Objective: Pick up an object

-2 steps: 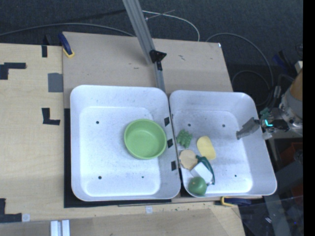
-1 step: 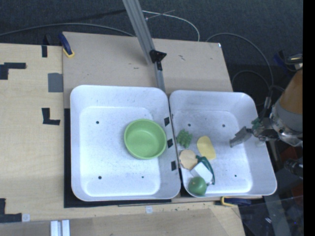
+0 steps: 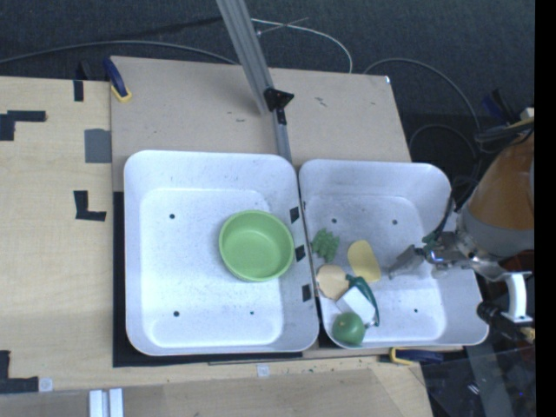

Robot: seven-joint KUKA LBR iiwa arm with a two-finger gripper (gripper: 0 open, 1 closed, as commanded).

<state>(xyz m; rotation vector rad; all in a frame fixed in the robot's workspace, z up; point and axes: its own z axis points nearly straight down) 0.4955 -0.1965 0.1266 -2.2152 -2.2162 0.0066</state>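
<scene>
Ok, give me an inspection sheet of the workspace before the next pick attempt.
Surface: wooden bench bearing two white bins side by side.
Job's things: right bin holds a small pile at its left side: green leafy piece, yellow piece, pale round piece, white item, green ball.
Clutter: green bowl in the left bin.
Grippers: gripper low over the right bin, right of the pile, nothing between its fingers.
Cables: white cable loops behind the bench.
Surroundings: grey pole, dark floor.
</scene>
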